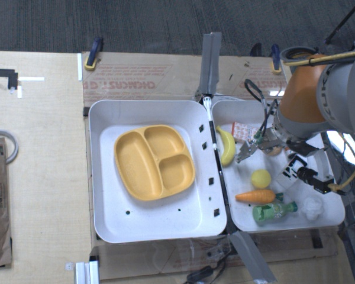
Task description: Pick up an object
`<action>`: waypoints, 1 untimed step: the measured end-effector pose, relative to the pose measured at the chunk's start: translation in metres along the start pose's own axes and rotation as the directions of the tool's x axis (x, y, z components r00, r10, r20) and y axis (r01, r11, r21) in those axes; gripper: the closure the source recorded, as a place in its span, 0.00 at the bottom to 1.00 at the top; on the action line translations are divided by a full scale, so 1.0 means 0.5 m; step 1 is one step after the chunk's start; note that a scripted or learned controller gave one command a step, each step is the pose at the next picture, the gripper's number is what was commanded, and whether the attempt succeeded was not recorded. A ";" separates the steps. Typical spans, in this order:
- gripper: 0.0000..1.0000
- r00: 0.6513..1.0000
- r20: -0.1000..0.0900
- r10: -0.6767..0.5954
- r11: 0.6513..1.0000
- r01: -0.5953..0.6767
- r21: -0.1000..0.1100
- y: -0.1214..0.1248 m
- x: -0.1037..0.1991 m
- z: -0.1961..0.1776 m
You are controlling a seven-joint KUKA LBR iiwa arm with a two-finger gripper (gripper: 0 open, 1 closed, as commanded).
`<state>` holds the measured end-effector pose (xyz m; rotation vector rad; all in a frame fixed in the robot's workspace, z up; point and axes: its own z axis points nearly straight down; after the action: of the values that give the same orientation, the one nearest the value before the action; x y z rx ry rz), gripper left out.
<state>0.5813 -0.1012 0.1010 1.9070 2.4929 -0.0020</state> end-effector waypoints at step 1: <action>0.00 0.960 -0.004 -0.280 0.960 0.280 0.001 -0.181 -0.002 0.019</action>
<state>0.4940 -0.1259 0.0912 1.5375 2.7409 -0.0010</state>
